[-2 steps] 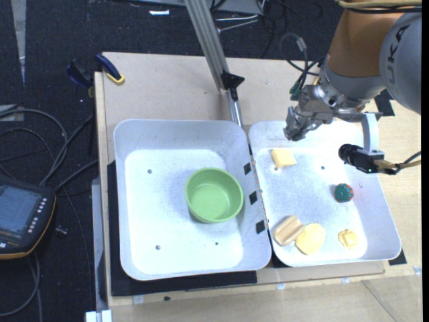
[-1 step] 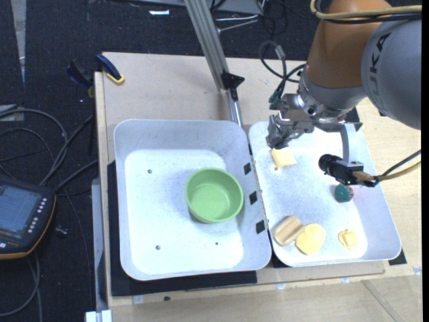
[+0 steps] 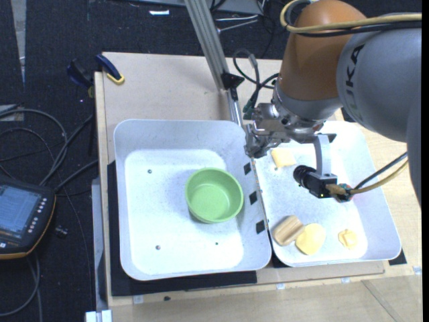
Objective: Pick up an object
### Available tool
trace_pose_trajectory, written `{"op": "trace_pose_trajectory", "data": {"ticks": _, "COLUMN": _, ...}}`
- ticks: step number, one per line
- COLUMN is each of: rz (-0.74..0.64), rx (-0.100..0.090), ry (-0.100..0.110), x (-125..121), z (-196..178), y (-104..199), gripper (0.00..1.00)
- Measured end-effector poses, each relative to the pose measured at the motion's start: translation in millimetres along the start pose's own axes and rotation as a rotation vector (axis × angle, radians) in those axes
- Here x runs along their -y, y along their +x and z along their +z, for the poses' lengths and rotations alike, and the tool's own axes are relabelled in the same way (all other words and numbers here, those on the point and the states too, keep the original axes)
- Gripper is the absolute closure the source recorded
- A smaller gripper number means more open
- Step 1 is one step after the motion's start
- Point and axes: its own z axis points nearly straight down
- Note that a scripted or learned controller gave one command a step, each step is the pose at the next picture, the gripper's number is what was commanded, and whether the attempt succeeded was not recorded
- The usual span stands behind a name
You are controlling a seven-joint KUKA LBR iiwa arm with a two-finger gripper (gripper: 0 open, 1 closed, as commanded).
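A light green bowl (image 3: 214,194) sits in a white bin (image 3: 137,180); pale yellow pieces (image 3: 310,238) lie in the other white bin (image 3: 375,210); the worktop (image 3: 167,89) is beige.

Bins (image 3: 167,139): white plastic, matt, finely speckled. Bowl (image 3: 214,194): green plastic, smooth, slight sheen. Bench (image 3: 161,89): pale wood, matt. Arm (image 3: 375,66): glossy grey and orange shell.

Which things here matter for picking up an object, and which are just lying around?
Belongs to the job:
- claw, low over the right bin
- pale yellow block beside the claw
- tan roll, yellow round piece, small yellow piece
- green bowl in the left bin

Just lying about:
- handheld pendant on the floor
- blue and yellow clamp at the bench corner
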Motion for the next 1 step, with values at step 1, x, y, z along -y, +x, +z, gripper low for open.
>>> {"op": "trace_pose_trajectory", "data": {"ticks": 1, "rz": 0.0, "rx": 0.001, "ry": 0.001, "x": 10.2, "z": 15.8, "y": 39.1, "gripper": 1.0}}
